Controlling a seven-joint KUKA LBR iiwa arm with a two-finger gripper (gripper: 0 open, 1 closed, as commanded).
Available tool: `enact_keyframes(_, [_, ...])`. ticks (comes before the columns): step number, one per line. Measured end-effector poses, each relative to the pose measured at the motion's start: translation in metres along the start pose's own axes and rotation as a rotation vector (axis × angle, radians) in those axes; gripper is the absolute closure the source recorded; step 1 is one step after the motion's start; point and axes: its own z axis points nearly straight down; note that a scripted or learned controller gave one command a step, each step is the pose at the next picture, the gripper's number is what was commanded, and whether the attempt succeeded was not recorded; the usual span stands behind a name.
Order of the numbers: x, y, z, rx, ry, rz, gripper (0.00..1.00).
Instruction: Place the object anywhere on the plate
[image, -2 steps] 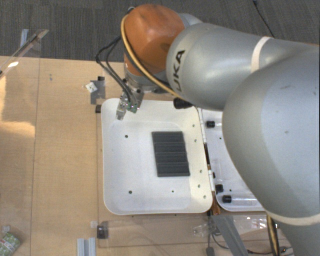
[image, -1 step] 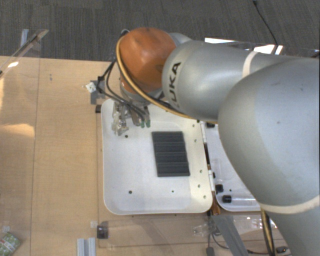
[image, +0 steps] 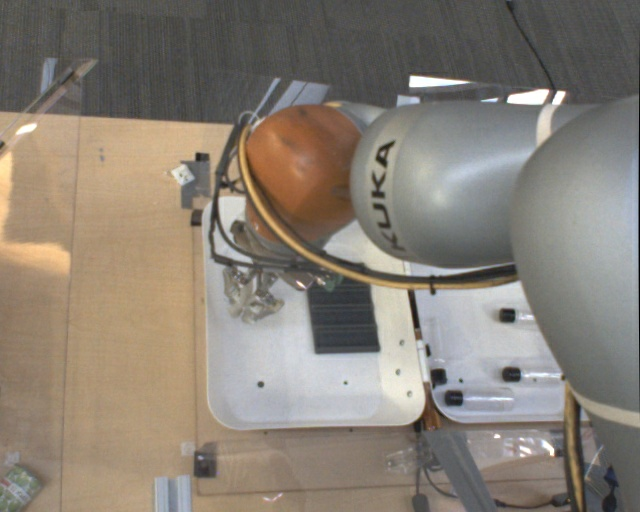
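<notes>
Arm (image: 450, 190) reaching in from the right, orange band (image: 300, 170) hanging over the upper part of the left bin (image: 300, 412); gripper (image: 250, 292) low over that bin's left side, near the wall, a pale metallic tangle against the white floor; whether it is clenched, released or carrying anything I cannot tell at this slant. Dark ribbed slab (image: 345, 318) lying flat near the middle of the left bin, just right of the gripper and apart from it; my reading is that this is the plate, though it could equally be the thing to be moved; the picture does not settle it. Right bin (image: 480, 340) largely covered by the arm; several small black pieces (image: 511, 374) sit on its visible floor; bench (image: 110, 300) bare wood to the left. Step in hand, as a judgement: gripper working at the bin floor beside the slab, either at a pick or just short of a place; nothing rests on the slab, so the task reads as not done. Next move calls for a short sideways carry to the right, clearing the slab's near edge, then a descent over its ribbed face before letting go; ribs may let a small item tip or settle crooked.
</notes>
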Motion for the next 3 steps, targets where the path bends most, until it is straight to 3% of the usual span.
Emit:
enact_keyframes(1, [0.053,0.036,0.032,-0.001,0.002,-0.232,1.0])
enact_keyframes(2, [0.073,0.059,0.012,-0.002,0.002,-0.644,1.0])
enact_keyframes(3, [0.114,0.022,-0.053,0.0,0.001,-1.013,1.0])
